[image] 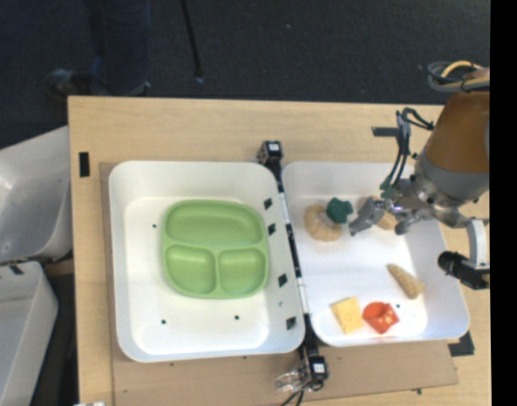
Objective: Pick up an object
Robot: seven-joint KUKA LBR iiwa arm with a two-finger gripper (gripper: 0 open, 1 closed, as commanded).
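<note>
**Gripper low over right bin, nothing seen in its grasp**

Gripper [365, 218] sits low over the right bin [427, 324], toward that bin's far half. Fingers [362, 221] point toward the divider between the two bins. How far apart they stand cannot be told from this view; no object is visible between them.

Just beside the fingertips, on the divider side: a dark green object [339, 209], which rests against a tan rounded piece [323, 224]. The green one lies on the far side of the tan one, touching or overlapping it.

Further out in the same bin: an elongated tan piece [405, 279] lies toward the bin's right wall, apart from the gripper. Near the bin's front edge, a yellow block [347, 315] and a red object [380, 317] lie side by side, close together, well apart from the gripper.

Arm [457, 146] enters from the bench's right edge, orange band above a grey wrist.

Left bin [131, 328] carries a green divided plate [215, 248], three compartments, lying flat near the bin's centre.

Both bins sit side by side on the wooden bench [173, 129].
</note>
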